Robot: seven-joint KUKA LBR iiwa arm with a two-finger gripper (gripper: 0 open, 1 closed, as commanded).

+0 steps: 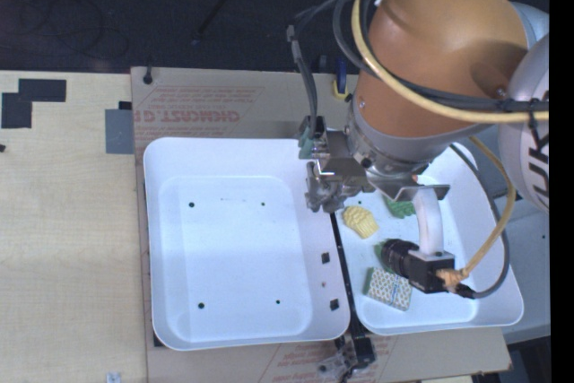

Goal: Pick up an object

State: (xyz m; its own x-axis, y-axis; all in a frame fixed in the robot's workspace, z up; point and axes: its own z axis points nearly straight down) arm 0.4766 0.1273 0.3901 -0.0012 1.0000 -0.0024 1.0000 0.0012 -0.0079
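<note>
A grey robot arm with an orange band (439, 49) reaches in from the right of the frame and hangs over the seam between two shallow white bins on a wooden bench (63, 238). Its gripper (325, 188) sits at centre frame, just above the inner edge of the right bin (502, 305); whether it is open or closed cannot be told from this angle, and nothing can be seen in its grasp.

The candidates for picking all lie in the right bin, at lower right of the frame: a yellow ridged piece (360, 221) just right of and below the gripper, a small green item (400, 209) beside it and partly hidden under the arm's fittings, and a speckled green-and-white block (388, 288) near the bin's lower edge. A white bracket and a black cylindrical fitting with a yellow cable (421, 265), seemingly part of the arm, hang over the same area.

The left bin (170, 282), at centre left, shows only its white floor with a few dark dots.

By the look of it the pick-up is not yet done: the pieces rest on the bin floor, and the grasp and the lift both appear to remain
</note>
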